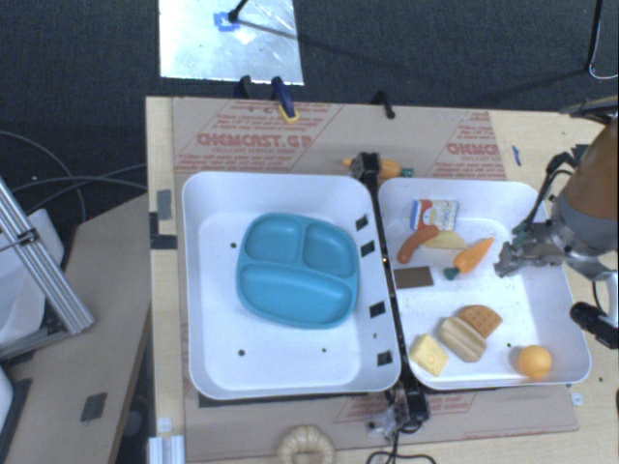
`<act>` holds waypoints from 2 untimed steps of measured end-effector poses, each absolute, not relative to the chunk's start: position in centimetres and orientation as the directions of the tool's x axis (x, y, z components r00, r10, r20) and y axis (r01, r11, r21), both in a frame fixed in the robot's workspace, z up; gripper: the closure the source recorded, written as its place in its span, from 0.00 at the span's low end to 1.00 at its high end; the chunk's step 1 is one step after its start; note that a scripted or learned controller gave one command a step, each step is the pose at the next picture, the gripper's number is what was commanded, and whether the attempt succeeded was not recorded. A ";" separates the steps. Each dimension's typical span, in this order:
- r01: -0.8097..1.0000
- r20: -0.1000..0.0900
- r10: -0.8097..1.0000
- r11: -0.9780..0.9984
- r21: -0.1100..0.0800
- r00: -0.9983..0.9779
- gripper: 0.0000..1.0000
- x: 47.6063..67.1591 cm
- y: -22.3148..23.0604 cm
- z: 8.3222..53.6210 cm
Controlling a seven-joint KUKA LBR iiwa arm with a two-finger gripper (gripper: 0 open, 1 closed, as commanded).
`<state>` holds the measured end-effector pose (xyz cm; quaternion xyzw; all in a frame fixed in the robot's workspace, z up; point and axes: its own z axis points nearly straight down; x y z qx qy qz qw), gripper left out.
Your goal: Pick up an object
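The right bin (551, 298) holds several toy foods. A small carton (434, 213) lies at the back, with a red sausage (416, 243) and a pale wedge (448, 242) in front of it. An orange carrot (472, 256) lies just left of my gripper (509, 259), which hangs low over the bin's right half with nothing seen in it. Nearer the front are a brown rectangle (414, 277), two bread pieces (479, 319) (460, 339), a yellow cheese block (429, 355) and an orange (533, 361).
The left bin (208, 356) carries a blue divided plate (297, 269). A black divider with clips (382, 269) runs between the bins. The arm (590, 211) comes in from the right, over the right bin's edge. A small orange item (387, 169) sits behind the bins.
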<state>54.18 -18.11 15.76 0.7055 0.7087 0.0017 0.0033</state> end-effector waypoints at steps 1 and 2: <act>1.000 -0.002 1.000 0.006 0.009 -0.006 1.00 54.4 -17.4 22.0; 1.000 -0.001 1.000 0.005 0.004 -0.005 1.00 54.5 -17.4 22.5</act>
